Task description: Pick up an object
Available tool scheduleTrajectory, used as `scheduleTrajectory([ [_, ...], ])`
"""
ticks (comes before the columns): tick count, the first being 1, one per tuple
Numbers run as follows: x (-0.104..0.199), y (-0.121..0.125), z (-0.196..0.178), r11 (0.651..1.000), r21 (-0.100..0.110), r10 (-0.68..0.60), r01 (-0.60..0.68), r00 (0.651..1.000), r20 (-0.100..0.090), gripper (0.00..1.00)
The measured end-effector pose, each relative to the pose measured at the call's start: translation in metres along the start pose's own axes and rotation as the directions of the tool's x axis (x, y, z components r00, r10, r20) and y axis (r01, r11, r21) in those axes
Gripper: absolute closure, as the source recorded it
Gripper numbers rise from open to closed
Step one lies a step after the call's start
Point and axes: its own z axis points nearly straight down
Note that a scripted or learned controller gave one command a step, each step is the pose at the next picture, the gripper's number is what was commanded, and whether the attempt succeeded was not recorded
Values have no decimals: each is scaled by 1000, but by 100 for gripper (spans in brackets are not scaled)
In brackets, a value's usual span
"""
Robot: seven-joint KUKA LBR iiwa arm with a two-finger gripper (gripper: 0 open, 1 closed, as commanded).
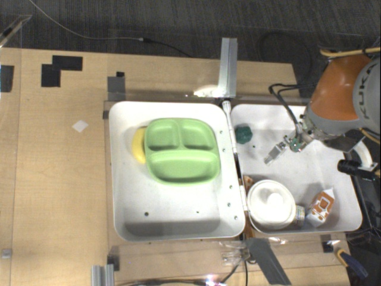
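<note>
Over the right bin (351, 222), the hand (275, 153) hovers near a teal object (243, 134).

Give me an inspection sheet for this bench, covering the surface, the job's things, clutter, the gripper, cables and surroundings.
Surface: wooden bench bearing the left bin and the right bin side by side.
Job's things: green divided plate in the left bin, lying over a yellow thing at its left edge; in the right bin a dark green small thing, a white bowl and an orange and white packet.
Clutter: black tape marks on the bench's far left.
Gripper: gripper hangs over the right bin, nothing seen between its fingers.
Cables: black cable at the arm; thin wire across the carpet.
Surroundings: dark carpet beyond the bench.
</note>
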Motion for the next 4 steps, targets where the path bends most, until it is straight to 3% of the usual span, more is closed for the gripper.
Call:
scheduleTrajectory([
  [1, -18, 75, 30, 1000, 15, 22, -22, 1000, -6, 0],
  [2, -25, 68, 33, 988, 17, 155, -155, 988, -7, 0],
  [3, 17, 105, -69, 975, -3, -224, 224, 975, 4, 0],
  [4, -10, 75, 31, 999, 6, -33, 33, 999, -10, 0],
])
